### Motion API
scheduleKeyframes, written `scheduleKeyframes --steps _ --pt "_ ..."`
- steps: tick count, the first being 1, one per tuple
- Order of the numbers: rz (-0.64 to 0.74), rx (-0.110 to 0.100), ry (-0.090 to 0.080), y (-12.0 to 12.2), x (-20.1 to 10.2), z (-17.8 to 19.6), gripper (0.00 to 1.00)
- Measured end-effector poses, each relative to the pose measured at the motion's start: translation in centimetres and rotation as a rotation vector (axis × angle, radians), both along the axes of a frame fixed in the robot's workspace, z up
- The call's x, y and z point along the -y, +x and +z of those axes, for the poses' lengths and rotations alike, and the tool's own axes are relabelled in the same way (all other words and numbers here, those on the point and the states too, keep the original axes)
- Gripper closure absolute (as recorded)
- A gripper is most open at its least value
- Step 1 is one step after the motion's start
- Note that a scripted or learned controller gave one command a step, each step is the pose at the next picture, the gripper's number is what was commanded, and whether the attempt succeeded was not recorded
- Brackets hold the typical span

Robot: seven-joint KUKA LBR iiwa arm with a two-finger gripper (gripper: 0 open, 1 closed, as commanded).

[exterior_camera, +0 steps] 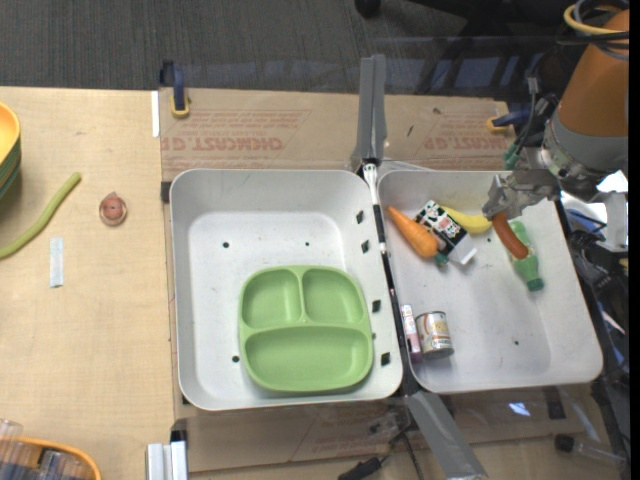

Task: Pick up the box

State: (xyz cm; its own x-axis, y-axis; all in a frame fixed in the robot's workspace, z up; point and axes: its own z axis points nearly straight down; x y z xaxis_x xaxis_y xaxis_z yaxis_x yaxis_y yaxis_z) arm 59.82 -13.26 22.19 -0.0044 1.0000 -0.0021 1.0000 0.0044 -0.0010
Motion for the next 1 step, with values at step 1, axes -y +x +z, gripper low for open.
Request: scheduleKeyframes --steps 1 --pt "0.040 -0.001 0.000 -1.40 -1.99 1.43 1.00"
